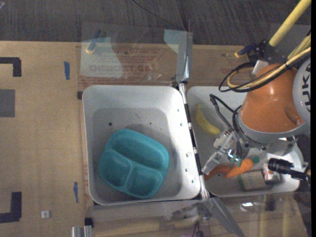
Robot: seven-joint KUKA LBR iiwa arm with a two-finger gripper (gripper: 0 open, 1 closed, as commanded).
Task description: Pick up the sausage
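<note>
Orange-banded arm looms over the right bin, gripper state I can't tell, and that carrot crowding the sausage risks a wrong grab.

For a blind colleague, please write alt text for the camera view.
The pincer reaches into the right bin, low over an orange carrot beside a yellow banana. The left bin holds a teal divided plate.
</note>
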